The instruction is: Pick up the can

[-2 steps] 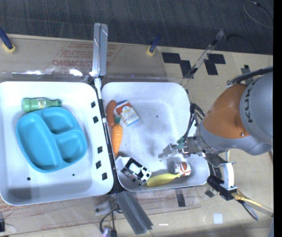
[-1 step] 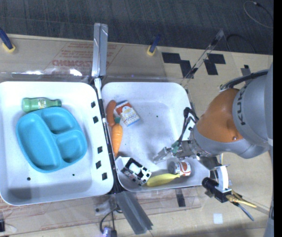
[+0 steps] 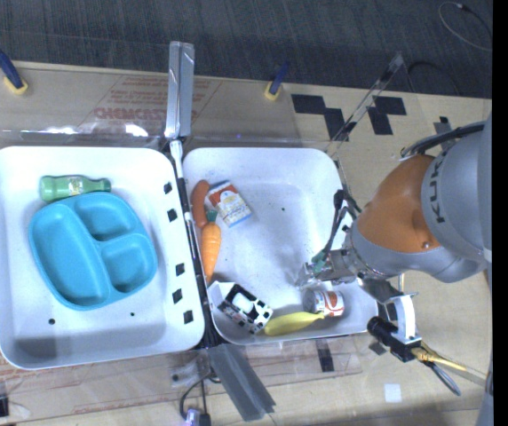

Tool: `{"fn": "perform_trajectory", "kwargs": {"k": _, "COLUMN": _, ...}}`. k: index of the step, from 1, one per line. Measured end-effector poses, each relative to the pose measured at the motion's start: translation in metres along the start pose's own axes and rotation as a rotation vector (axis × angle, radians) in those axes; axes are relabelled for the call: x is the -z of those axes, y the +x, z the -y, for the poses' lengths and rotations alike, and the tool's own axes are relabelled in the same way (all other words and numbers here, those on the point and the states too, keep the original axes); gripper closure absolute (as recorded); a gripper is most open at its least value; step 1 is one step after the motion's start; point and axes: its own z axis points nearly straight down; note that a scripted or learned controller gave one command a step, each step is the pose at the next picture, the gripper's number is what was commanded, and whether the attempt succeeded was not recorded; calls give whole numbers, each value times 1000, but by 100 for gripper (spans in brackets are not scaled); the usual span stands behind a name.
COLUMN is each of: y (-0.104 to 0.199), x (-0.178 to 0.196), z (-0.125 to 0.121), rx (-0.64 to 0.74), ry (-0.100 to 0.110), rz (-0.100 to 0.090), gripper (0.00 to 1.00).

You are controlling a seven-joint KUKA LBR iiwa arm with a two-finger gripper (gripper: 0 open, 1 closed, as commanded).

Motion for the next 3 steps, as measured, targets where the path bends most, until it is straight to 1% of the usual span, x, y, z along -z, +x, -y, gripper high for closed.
{"fn": "perform_trajectory", "kwargs": {"k": 1, "y": 0, "x": 0, "z": 0, "rx": 0, "ry": 0, "rz": 0, "gripper": 0}}
{"fn": "perform_trajectory", "kwargs": {"k": 3, "y": 0, "x": 0, "z": 0, "rx": 0, "ry": 0, "rz": 0, "gripper": 0}}
